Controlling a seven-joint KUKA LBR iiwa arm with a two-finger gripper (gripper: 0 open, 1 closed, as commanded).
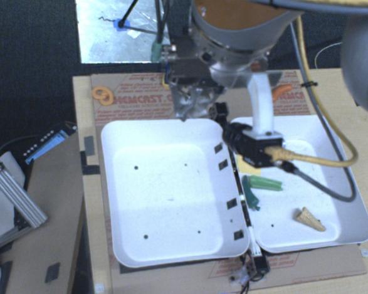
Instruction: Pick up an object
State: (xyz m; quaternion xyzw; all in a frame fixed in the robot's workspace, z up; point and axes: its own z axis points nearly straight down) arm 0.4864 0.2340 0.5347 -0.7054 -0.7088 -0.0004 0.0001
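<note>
Red "CHEMCAST" lettering [144, 99] on cardboard [130, 93] behind bins; fingers' [197, 111] state unclear.

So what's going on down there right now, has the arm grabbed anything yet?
Pincer over the bins' far edge, grip unclear. Green object and tan cone lie loose in right bin. Yellow hose drapes across it.

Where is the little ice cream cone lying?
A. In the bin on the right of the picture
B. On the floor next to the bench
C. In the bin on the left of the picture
A, because the tan cone lies on the floor of the right-hand bin, near its front corner, a little way from the green object.
</note>
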